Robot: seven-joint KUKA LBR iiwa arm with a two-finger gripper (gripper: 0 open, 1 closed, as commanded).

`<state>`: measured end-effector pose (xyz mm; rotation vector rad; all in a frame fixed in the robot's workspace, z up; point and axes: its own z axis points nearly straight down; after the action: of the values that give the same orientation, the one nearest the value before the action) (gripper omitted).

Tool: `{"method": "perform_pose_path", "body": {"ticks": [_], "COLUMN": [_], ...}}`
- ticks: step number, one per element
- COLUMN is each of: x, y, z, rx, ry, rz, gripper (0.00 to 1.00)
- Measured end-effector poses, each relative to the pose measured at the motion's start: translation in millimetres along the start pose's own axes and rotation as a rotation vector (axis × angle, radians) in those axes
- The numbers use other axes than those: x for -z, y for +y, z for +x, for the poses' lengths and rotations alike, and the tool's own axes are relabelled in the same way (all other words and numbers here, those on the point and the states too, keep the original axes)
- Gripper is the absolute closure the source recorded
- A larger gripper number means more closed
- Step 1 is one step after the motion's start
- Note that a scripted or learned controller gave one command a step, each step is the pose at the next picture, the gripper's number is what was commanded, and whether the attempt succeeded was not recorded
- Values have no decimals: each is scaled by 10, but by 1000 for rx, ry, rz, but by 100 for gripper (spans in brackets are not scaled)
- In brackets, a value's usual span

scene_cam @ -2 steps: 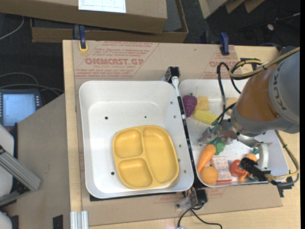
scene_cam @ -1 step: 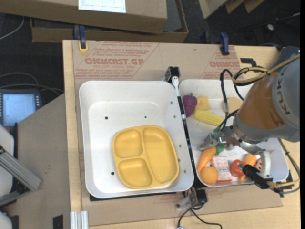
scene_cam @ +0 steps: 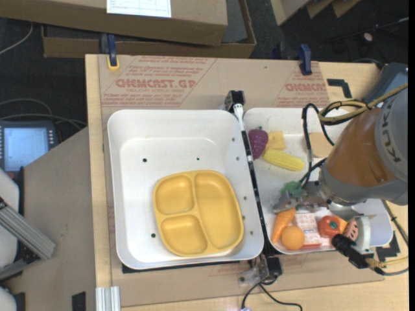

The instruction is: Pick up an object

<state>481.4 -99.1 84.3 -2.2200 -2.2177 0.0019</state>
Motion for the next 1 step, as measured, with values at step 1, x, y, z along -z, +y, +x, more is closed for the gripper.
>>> {"method": "perform_pose_path", "body": {"ticks": [1], "x": [6], "y": [544], "z": [-128], "rx": [3], "ry": [-4], "rz": [-8], "gripper": [0]}}
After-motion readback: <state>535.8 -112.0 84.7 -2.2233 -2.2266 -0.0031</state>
